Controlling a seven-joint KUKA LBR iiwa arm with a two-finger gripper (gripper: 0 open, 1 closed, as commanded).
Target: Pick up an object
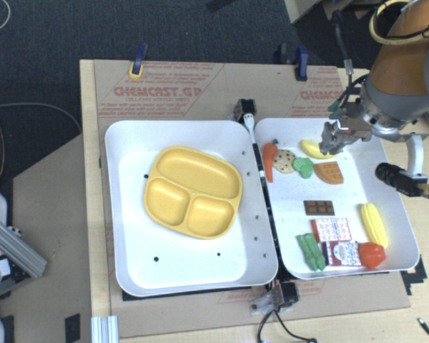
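While nothing is lifted yet, your grey arm (397,70) reaches in from the right over the right-hand bin (407,224), wrist angled down. Its gripper (332,140) hangs low at the yellow banana (312,148) near the bin's far wall; whether the jaws are spread or pinching, you cannot tell.

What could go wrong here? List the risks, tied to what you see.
1. The claw hangs over the banana, with the cookie and green piece packed close; it could nudge or pinch a neighbour.
2. The banana lies near the right bin's back wall, so a push could wedge it there.
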